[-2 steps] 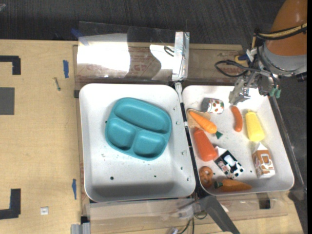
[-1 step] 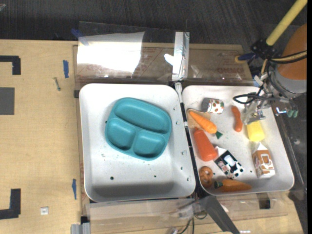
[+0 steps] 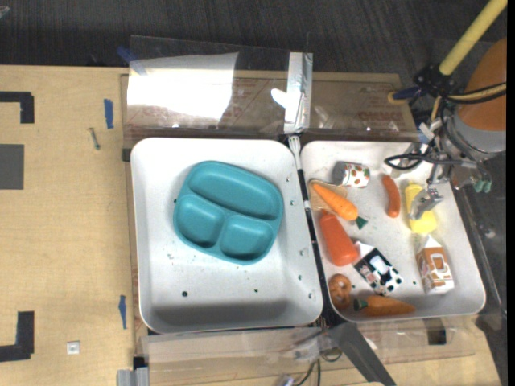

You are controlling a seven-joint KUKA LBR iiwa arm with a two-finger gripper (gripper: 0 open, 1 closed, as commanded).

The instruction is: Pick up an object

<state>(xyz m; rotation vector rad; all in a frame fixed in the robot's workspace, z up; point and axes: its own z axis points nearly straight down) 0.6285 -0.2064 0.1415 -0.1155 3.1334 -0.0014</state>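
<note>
Left bin (image 3: 153, 296): a teal divided plate (image 3: 228, 211), three compartments, lying flat near the middle. Right bin (image 3: 471, 296): toy food crowded together (two carrots (image 3: 335, 200) near the dividing wall, a red sausage (image 3: 391, 195), a yellow piece (image 3: 422, 215) just below the gripper (image 3: 432, 190), a black-and-white cow figure (image 3: 380, 270), a small orange carton (image 3: 434, 268)). Gripper low at the right bin's far right side, nothing visibly between it; opening impossible to tell.

Bright overhead glare on the plastic sheet (image 3: 193, 95), perhaps slight softness
</note>
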